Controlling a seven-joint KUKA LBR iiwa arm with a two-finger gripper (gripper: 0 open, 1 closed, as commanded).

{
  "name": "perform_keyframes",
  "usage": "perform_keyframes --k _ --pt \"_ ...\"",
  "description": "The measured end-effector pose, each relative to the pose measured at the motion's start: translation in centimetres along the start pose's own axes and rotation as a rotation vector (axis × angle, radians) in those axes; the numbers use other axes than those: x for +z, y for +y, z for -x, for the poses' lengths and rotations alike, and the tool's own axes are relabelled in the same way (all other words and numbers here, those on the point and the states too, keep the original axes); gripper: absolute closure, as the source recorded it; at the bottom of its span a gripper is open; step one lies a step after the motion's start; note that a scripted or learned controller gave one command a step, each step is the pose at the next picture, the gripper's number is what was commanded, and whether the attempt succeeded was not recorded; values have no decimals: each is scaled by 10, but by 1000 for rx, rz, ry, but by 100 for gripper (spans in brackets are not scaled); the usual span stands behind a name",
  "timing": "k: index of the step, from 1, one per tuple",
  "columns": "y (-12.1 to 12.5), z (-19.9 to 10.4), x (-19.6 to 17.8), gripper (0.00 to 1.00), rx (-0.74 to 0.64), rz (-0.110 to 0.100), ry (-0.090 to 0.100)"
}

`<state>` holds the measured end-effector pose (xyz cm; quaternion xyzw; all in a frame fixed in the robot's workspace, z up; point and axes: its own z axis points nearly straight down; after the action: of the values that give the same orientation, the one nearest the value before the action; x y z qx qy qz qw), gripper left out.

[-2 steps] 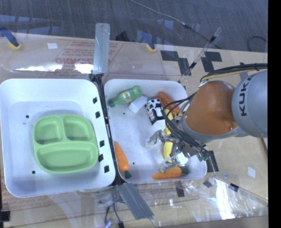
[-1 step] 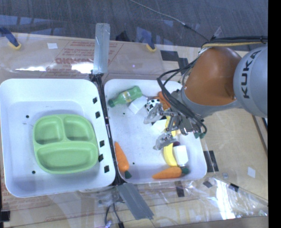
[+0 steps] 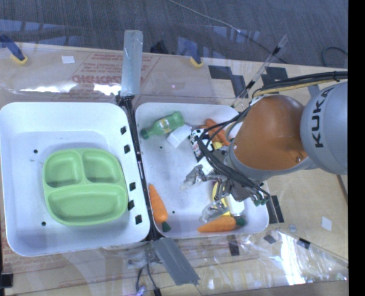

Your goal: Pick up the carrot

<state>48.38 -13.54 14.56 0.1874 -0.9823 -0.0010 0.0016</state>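
the metal two-finger gripper [image 3: 202,193] is hanging over the right white bin [image 3: 170,165], its jaws spread and grasping nothing. orange carrots are lying against the left wall [image 3: 158,203] and front wall [image 3: 217,225]; a green bottle [image 3: 163,125] is resting behind.

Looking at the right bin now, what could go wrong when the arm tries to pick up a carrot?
1. The carrot near the left wall of the right bin lies close to that wall, so a finger may hit it.
2. Another carrot lies at the front wall beside small items; the gripper may catch those instead.
3. The green bottle seems far enough away to be safe.
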Motion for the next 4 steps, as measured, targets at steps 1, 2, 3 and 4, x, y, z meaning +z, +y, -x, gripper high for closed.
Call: perform_keyframes --k 1,2,3,4 --pt "15 44 -18 0 125 -2 -5" --pt "34 12 36 0 182 2 3" --pt "-1 2 4 0 440 -3 -5" --pt "46 11 -23 0 570 -1 -6"
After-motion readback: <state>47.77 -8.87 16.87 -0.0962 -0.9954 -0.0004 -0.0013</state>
